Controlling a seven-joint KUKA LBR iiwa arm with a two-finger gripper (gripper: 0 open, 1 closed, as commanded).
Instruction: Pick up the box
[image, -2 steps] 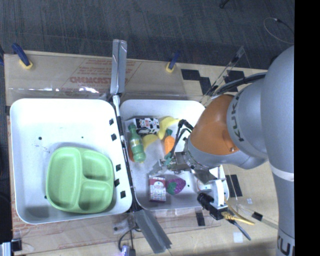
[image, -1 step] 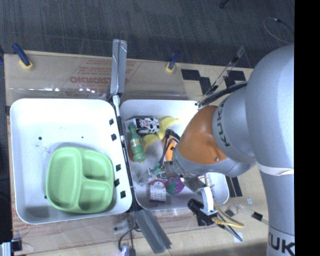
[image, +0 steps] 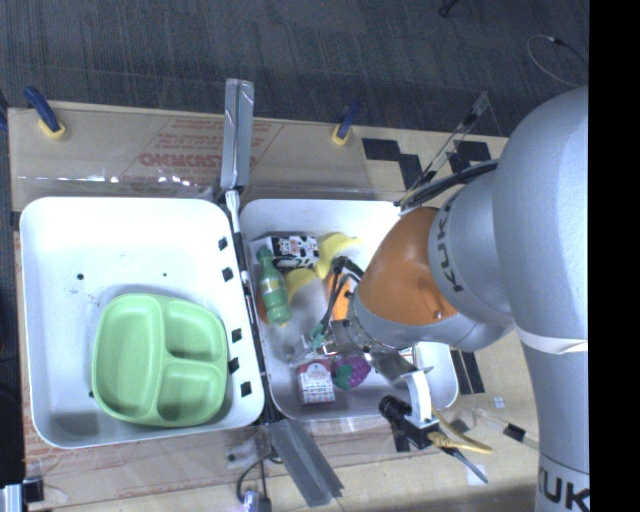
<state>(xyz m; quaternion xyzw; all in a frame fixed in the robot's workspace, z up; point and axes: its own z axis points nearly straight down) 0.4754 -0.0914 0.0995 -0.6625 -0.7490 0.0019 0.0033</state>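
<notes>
A: Where's the box (image: 316, 382)?
B: Six o'clock in the right bin (image: 300, 212), touching a purple toy (image: 350, 373). Claw (image: 335, 340) state, can't tell; might snag the toy instead.

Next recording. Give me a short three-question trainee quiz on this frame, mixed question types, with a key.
1. True or false: the green plate lies in the left bin.
2. Which object lies beside the divider in the right bin? A) green bottle B) red cup C) blue ball
3. Fill in: the small box with the red and white label lies near the right bin's ____ edge, below the arm.

Key: 1 true; 2 A; 3 front (lower in the view).
</notes>
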